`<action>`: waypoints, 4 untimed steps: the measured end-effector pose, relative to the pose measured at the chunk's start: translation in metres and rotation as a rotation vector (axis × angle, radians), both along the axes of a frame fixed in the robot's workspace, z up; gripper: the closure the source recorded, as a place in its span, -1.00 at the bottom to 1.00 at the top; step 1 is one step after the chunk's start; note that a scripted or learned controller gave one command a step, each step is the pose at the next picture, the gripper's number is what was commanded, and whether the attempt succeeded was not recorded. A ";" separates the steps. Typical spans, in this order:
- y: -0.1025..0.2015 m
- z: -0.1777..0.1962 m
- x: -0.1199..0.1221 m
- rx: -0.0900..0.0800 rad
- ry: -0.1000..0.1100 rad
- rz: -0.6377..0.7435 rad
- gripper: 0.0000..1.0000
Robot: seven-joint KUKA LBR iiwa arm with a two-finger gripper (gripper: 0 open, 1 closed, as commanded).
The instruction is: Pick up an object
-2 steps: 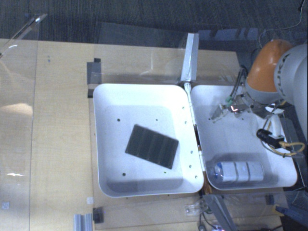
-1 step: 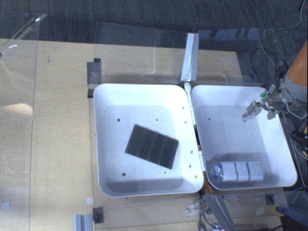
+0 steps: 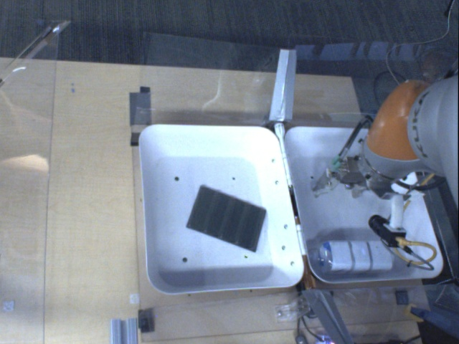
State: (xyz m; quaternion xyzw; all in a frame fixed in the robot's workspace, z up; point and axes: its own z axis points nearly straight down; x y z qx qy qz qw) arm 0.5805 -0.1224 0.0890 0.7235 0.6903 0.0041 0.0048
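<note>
A dark ribbed rectangular pad (image 3: 226, 218) lies flat and slightly turned in the middle of the left bin (image 3: 161, 156). In the right bin (image 3: 305, 149), a white cylinder with a blue end (image 3: 355, 256) lies on its side along the front wall. My gripper (image 3: 331, 178) hangs low over the middle of the right bin, pointing left, behind the cylinder and apart from it. Nothing shows between its fingers.
The grey arm with its orange band (image 3: 393, 129) comes in over the right bin's right side. A grey metal bar (image 3: 282, 84) stands behind the ridge between the bins. The wooden bench (image 3: 72, 192) stretches out to the left.
</note>
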 end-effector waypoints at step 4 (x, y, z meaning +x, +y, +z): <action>-0.046 0.045 -0.002 0.001 0.007 -0.090 -1.00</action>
